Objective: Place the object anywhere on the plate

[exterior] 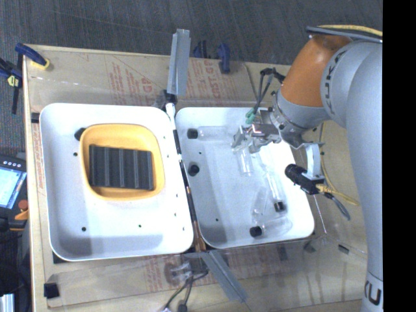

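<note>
Nothing is yet placed on the yellow plate [122, 135], and the gripper [250, 138] state cannot be told.

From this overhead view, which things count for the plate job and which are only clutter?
For the job:
yellow plate in the left bin
clear plastic object in the right bin
gripper above the right bin

Lying about:
blue clamps on the bench edge
metal bar between the bins
</note>
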Tool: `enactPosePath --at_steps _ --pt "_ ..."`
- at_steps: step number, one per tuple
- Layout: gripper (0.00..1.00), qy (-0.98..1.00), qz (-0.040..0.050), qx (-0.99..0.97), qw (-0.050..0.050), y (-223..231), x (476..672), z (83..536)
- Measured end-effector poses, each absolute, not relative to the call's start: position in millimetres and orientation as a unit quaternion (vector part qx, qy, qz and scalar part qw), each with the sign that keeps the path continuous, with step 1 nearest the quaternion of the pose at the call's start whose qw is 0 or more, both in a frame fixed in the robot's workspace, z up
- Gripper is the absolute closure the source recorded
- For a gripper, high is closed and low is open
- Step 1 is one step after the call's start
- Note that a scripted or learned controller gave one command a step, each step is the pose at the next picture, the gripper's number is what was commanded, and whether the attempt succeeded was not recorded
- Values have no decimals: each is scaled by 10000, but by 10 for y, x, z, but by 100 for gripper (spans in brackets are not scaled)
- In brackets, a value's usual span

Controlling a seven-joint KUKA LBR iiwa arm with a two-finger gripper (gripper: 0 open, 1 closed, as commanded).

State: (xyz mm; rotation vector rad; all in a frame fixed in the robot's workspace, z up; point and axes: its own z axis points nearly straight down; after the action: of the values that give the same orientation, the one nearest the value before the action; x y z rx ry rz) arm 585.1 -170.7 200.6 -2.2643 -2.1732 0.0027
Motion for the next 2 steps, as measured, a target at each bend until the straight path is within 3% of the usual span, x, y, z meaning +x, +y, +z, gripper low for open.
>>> enactPosePath --at_steps 2 --pt "100 -8586 0 -5126 -6 -570 6478 2217"
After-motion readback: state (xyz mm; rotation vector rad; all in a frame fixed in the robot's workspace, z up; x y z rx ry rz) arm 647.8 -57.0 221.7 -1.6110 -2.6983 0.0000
